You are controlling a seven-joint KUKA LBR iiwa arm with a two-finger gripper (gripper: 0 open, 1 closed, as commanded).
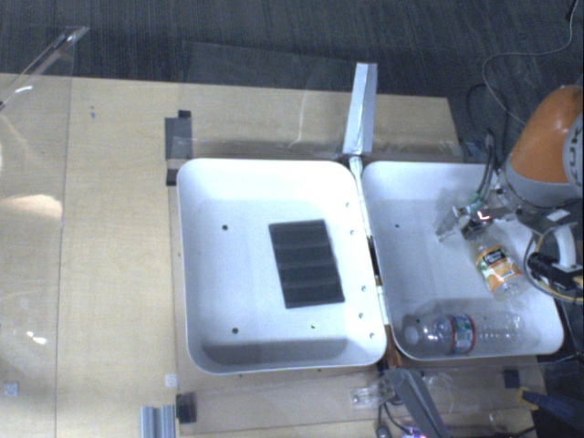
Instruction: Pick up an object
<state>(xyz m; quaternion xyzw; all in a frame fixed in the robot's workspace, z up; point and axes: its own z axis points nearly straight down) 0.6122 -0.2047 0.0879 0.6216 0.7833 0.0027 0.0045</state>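
My gripper (464,219) hangs over the upper middle of the right bin (411,245), on the grey arm with its orange band (546,146). Just below and to the right of it, a small clear bottle with an orange label (497,268) lies on the bin floor, its cap end pointing up toward the gripper. A larger clear plastic bottle with a blue label (461,332) lies on its side along the bin's front wall. In the left bin (210,245), a flat black ribbed block (307,263) rests near the middle.
A metal divider post (360,108) rises behind the seam between the two bins. Cables (552,272) loop at the right bin's right edge. Wooden bench surface (91,245) spreads out to the left.
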